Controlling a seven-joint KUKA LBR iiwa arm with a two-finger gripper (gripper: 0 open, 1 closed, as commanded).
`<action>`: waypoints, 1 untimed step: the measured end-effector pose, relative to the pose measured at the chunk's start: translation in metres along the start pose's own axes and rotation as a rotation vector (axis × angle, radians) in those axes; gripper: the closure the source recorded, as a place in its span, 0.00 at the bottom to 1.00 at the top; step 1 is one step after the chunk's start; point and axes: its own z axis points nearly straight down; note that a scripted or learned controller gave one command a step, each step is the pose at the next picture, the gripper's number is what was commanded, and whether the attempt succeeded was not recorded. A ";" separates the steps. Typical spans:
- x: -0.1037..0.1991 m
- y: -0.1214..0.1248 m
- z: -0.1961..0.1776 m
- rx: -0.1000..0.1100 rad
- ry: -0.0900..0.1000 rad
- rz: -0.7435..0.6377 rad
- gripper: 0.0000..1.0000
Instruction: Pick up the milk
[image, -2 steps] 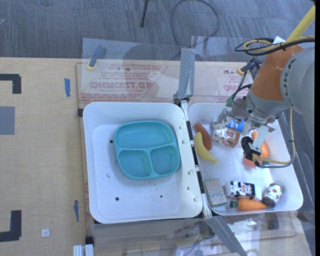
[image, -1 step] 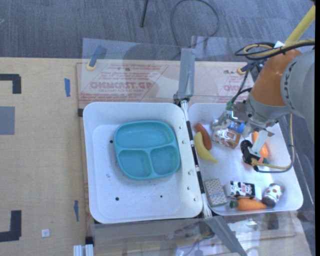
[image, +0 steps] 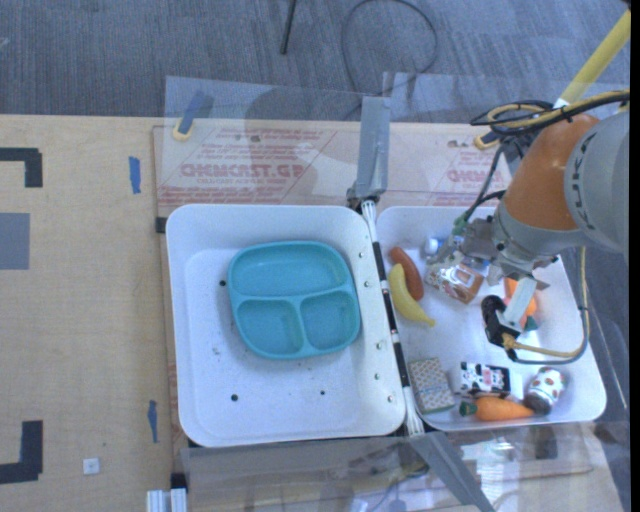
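The milk (image: 484, 378) is a small white carton with black cow spots, lying on its side near the front of the right bin (image: 590, 372). My gripper (image: 455, 266) hangs over the back middle of that bin, just above a brown bread-like item (image: 456, 284). It stands well behind the milk and apart from it. The grey wrist with its orange band partly hides the bin's back right.
A yellow banana (image: 408, 298) and a red sausage (image: 406, 268) lie at the right bin's left wall. A carrot (image: 503, 408), a checkered waffle (image: 432, 384) and a speckled ball (image: 545, 388) crowd the milk. A teal divided plate (image: 294, 298) sits in the left bin (image: 200, 380).
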 end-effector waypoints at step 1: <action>0.008 -0.026 0.001 0.010 0.000 0.321 0.00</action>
